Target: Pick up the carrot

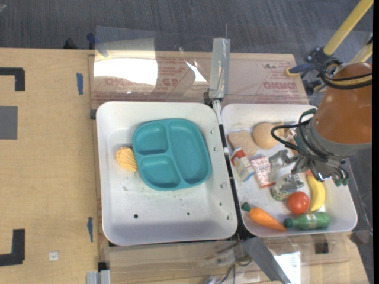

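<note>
Flanking the carrot (265, 218): tomato (298, 202), green bottle (307, 221); hand (286, 181) grip state unclear.

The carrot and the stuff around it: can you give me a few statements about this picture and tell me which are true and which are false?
1. The carrot lies in the right bin. True.
2. The gripper holds the carrot. False: the carrot lies near the bin's front edge, apart from the gripper.
3. The teal plate sits in the left bin. True.
4. The tomato rests on the teal plate. False: it is in the right bin, beside the banana.
</note>
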You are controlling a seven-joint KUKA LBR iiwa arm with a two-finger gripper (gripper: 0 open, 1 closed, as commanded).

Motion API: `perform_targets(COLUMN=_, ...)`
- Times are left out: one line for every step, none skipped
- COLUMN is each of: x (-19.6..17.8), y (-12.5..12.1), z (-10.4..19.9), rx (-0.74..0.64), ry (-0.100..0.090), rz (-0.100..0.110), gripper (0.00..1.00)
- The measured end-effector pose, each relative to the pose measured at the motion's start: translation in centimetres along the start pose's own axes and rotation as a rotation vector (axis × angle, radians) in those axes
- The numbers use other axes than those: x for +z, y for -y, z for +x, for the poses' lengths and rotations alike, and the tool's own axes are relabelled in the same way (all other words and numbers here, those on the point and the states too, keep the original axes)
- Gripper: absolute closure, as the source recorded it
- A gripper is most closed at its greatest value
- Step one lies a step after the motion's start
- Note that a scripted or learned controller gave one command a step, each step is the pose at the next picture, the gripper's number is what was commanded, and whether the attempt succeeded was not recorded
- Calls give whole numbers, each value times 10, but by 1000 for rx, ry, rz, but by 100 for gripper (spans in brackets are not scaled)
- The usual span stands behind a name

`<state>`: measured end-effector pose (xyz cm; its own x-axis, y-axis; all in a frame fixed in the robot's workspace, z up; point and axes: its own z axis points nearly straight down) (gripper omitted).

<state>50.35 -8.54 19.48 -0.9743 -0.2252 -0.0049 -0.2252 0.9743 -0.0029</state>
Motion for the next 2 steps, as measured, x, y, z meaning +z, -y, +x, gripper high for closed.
perform_targets(x=-38, y=91, z=27, rx=-337, ry=3, rz=3, gripper=100)
perform_targets(x=-55, y=140, z=9, rx=-529, ry=4, rz=1, gripper=100)
